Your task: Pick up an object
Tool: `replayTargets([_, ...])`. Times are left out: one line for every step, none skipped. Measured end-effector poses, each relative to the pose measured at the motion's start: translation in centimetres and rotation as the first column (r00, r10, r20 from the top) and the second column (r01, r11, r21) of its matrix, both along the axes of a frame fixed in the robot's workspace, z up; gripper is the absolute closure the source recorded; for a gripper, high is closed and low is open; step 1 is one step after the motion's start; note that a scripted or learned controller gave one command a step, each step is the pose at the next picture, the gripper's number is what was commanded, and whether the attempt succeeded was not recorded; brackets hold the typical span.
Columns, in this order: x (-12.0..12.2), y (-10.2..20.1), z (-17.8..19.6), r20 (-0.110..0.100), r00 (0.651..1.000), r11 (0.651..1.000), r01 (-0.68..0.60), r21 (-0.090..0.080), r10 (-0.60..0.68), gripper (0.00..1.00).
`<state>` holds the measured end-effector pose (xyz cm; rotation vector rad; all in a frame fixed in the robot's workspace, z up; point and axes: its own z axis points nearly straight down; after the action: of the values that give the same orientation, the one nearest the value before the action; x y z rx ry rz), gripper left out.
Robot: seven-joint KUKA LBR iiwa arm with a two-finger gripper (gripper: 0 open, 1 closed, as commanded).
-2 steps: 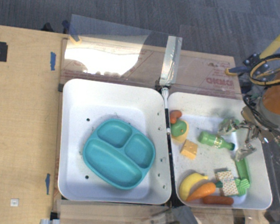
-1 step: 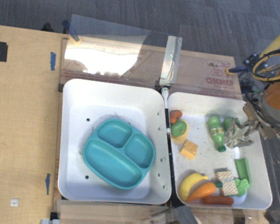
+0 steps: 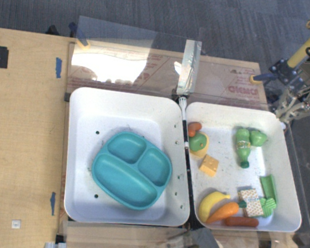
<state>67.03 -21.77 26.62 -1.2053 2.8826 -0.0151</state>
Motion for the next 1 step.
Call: replayTargets([-0.14,-0.5,8.98,0.0,0.996,0.996,0.086,0.002,-0.086,1.0])
